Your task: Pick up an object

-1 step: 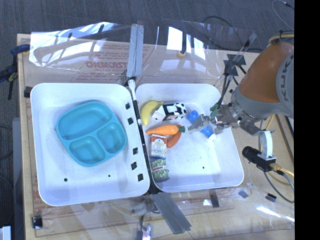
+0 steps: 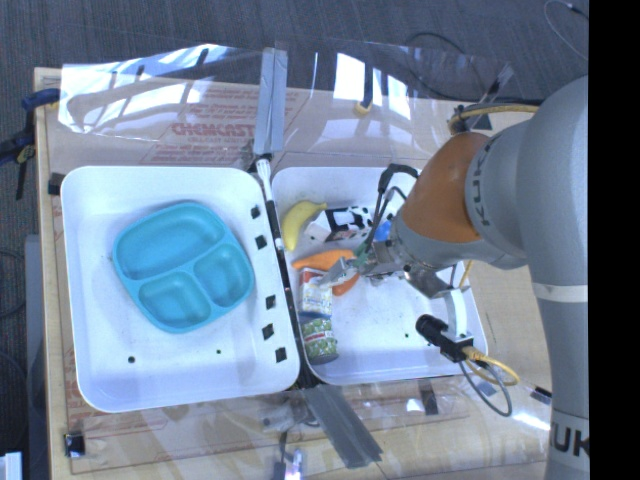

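The desk (image 2: 150, 133) carried two shallow white bins side by side. The left bin (image 2: 85, 308) held a blue divided plate (image 2: 183, 265), lying flat near its middle. The right bin (image 2: 385, 363) held the loose items, all gathered towards its left side. A yellow banana (image 2: 298, 218) lay near the far left corner. Just beside it, to the right, was a black-and-white item (image 2: 346, 220), too small to identify. An orange item (image 2: 322, 264) lay below these. A clear packet of green contents (image 2: 319, 320) lay along the dividing wall, touching the orange item's near edge.

The arm (image 2: 510, 193), with its orange band (image 2: 450, 193), reached in from the right over the right bin. The pincer (image 2: 372, 260) was low in that bin, at the right end of the orange item. Whether the pincer was wide or narrow, or holding anything, could not be told.
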Robot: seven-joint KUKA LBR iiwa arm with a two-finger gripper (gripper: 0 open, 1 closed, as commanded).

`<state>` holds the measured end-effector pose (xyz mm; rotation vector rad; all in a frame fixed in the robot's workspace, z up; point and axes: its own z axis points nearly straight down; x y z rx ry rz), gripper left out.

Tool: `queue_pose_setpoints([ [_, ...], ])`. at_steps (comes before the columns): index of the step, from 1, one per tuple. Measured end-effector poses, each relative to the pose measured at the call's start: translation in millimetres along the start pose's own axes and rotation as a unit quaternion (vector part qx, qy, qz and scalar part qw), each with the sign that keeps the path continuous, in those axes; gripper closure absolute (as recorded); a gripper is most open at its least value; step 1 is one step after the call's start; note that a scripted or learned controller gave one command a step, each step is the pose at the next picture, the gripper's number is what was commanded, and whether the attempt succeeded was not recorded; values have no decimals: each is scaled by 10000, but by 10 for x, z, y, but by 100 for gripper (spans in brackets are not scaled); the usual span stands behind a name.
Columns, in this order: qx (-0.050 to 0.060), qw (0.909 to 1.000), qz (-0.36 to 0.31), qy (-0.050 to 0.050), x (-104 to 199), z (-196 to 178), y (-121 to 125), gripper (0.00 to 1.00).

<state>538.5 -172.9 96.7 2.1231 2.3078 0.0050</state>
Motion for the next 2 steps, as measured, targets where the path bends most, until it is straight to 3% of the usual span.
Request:
queue_pose_setpoints([
  [1,9,10000,-30,17,10,-89,13,100],
  [2,49,9962,865,8,307,-976,-440,100],
])
